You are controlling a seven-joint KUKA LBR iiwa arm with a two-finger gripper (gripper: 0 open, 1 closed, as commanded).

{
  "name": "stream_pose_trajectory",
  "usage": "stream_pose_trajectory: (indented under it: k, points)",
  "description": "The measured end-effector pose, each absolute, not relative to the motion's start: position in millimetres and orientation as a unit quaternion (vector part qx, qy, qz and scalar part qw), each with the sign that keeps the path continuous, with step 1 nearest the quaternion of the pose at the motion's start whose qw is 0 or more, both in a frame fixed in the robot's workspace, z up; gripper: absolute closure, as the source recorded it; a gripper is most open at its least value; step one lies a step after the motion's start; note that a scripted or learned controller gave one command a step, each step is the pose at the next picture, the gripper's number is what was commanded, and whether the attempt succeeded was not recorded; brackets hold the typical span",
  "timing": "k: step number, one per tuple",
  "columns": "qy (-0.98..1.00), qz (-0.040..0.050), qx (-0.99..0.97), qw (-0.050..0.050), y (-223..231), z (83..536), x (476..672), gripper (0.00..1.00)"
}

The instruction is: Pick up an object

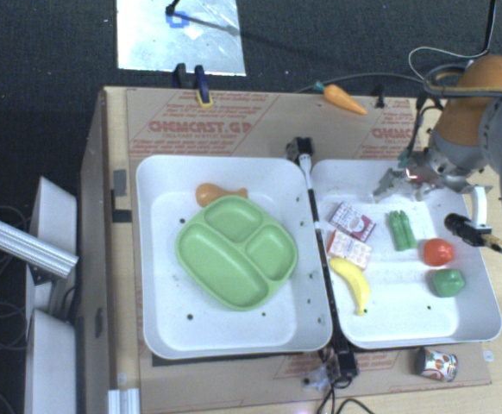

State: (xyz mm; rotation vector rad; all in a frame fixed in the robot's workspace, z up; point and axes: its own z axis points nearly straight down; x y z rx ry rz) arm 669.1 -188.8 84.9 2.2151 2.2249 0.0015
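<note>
Two white bins sit side by side on a brown board. The left bin (160,317) carries a green divided plate (236,250) near its middle, and an orange piece (210,193) lies at the plate's far edge, partly hidden under its rim.

The right bin (406,322) carries the loose things. Two small red-and-white packets lie near its left wall, one (353,222) just beyond the other (348,248), touching or almost touching. A banana (355,285) lies just in front of them, pointing toward the near edge. A green oblong piece (401,229) lies near the middle of the bin. A red tomato (438,251) and a green pepper (448,282) sit close together by the right wall, the pepper nearer the front edge.

The gripper (399,182) hangs over the far right corner of the right bin, just beyond the green oblong piece. Its fingers look spread apart, with nothing between them.

A carrot (346,99) lies on the board beyond the right bin's far edge. A small can (436,365) lies on its side just outside the right bin's near right corner.
</note>
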Motion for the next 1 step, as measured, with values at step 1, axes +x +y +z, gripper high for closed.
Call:
stream_pose_trajectory:
  k: [1]
  points:
    - [0.708,0.0014,0.706,-0.001,-204.8,85.7,669.5,0.0]
